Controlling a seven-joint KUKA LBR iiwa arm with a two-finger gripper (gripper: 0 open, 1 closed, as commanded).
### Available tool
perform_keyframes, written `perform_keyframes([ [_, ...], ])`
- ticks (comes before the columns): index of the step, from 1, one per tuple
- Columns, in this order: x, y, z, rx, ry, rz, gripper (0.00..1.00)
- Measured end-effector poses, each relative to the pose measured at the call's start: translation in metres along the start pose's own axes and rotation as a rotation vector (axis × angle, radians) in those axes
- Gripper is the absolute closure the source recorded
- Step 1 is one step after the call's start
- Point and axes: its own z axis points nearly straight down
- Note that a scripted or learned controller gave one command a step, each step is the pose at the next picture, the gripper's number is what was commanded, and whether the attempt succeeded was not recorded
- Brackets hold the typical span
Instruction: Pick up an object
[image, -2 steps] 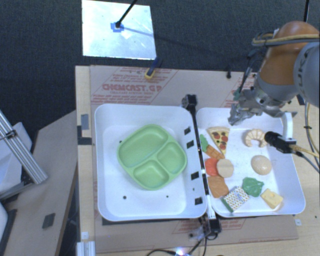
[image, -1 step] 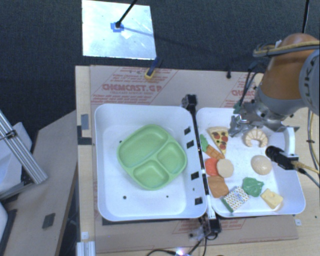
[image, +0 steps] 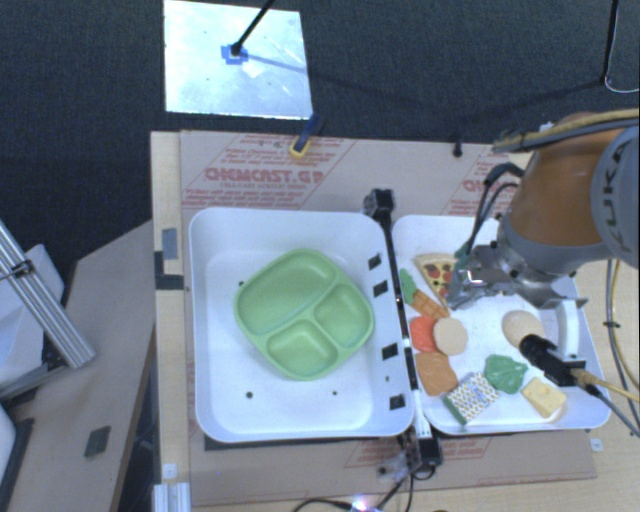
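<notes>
My gripper (image: 463, 284) hangs low in the right bin (image: 590, 415), at the end of the grey and orange arm (image: 560, 215) that comes in from the right. It sits just right of a pizza slice (image: 435, 268) and an orange carrot (image: 426, 299). Just below it lie a red tomato slice (image: 421, 333) and a pale round piece (image: 451, 336). I see nothing held in it.
Other toy foods lie in the right bin: a brown bread piece (image: 436, 372), a checkered block (image: 470, 397), a green leafy piece (image: 505, 372), a yellow cheese (image: 543, 397) and a beige cookie (image: 521, 327). The left bin (image: 215, 400) holds a green divided plate (image: 303, 313).
</notes>
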Motion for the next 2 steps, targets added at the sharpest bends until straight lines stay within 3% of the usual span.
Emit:
perform_keyframes([
  [2, 0.0058, -0.0149, 0.0015, -0.003, 0.0, -0.002, 1.0],
])
